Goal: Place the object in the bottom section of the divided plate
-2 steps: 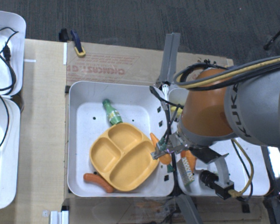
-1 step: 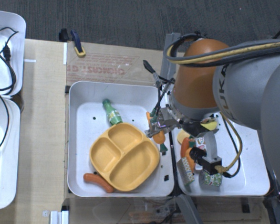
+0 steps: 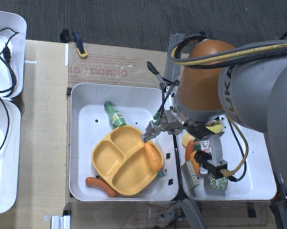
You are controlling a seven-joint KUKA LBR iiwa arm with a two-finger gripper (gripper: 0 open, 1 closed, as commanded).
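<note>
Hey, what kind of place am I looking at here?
Probably a robotics lab test bench: a grey arm reaches over two white bins holding toy food, such as a yellow divided plate and a green bottle.

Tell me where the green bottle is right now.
The green bottle lies in the left bin, toward its far side, just above the yellow divided plate and left of the gripper.
</note>
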